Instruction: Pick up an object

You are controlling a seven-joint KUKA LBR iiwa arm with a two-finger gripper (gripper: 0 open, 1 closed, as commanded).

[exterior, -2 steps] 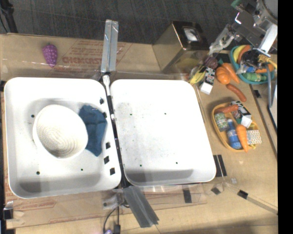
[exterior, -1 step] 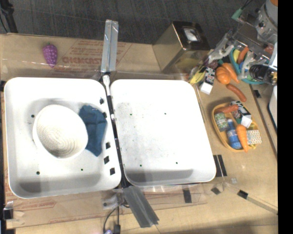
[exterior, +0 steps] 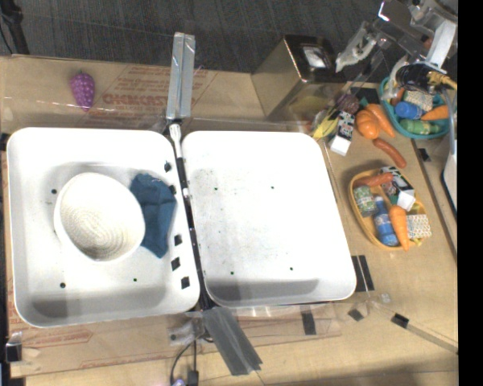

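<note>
Left bin contents: a cream woven dome-shaped hat (exterior: pixel 101 215) sits in the left bin (exterior: pixel 32 304), with a blue cloth (exterior: pixel 155 211) crumpled just beside it, touching its right edge
Right bin: the right bin (exterior: pixel 266 215) shows bare white floor with a few small dark specks
Divider: a grey bar (exterior: pixel 180 79) runs up from between the two bins
Surface: brown board surface (exterior: pixel 435 296) under both bins; a purple grape-like toy (exterior: pixel 83 89) lies on it above the left bin, well apart from the bins
Right side of surface: a yellow bowl (exterior: pixel 356 199) of small toys and a teal bowl (exterior: pixel 398 123) of toys, with loose orange toy vegetables (exterior: pixel 376 123) between them and the right bin
Room: dark carpet (exterior: pixel 249 6) beyond the surface
Arm: grey metal parts at the top right corner, high above the bowls, well apart from both bins
Tool: the tool (exterior: pixel 358 48) hangs above the surface's upper right; whether it is released or clenched cannot be told
</note>
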